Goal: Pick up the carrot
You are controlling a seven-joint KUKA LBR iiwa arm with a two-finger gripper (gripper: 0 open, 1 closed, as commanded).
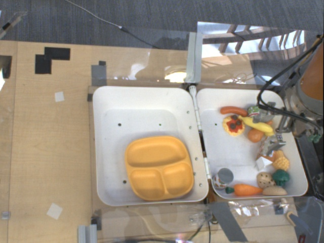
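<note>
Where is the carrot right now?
The orange toy carrot with a green top lies along the right white bin's near edge, between a grey cup and a beige potato-like piece.

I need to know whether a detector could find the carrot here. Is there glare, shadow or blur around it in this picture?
Camera view: the carrot lies sharp and evenly lit on the right bin floor near the front wall; glare sits on the clear panels behind the bins and along the front edge, not on it; the gripper looks slightly soft, casting little shadow.
</note>
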